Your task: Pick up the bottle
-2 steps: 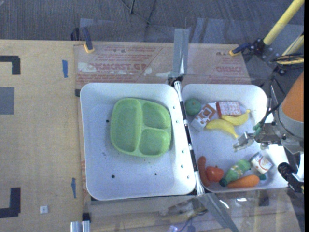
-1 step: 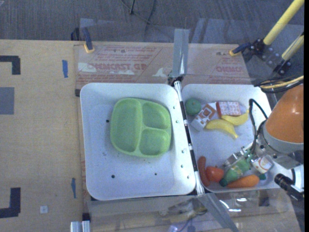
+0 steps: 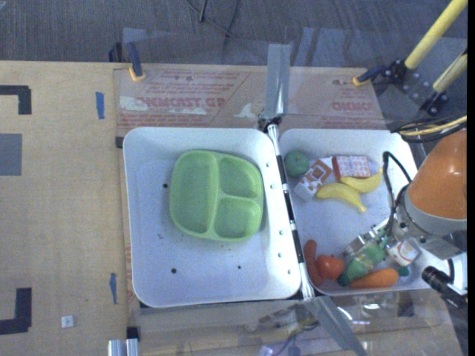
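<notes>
— Smooth, matt green plastic divided plate [image 3: 217, 196] in a glossy white plastic left bin [image 3: 141, 221]?
— Yes. Raw matt brown wooden bench [image 3: 59, 199], glossy orange band [image 3: 444, 184], shiny translucent green plastic bottle [image 3: 364, 259].

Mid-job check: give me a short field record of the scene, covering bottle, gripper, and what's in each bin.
bottle: green bottle, lying tilted in right bin, near its front edge
gripper: gripper right above the bottle; grasp unclear
bottle neighbours: carrot, tomato
right bin, rear: bananas, green apple, small cartons
left bin: green divided plate
</notes>
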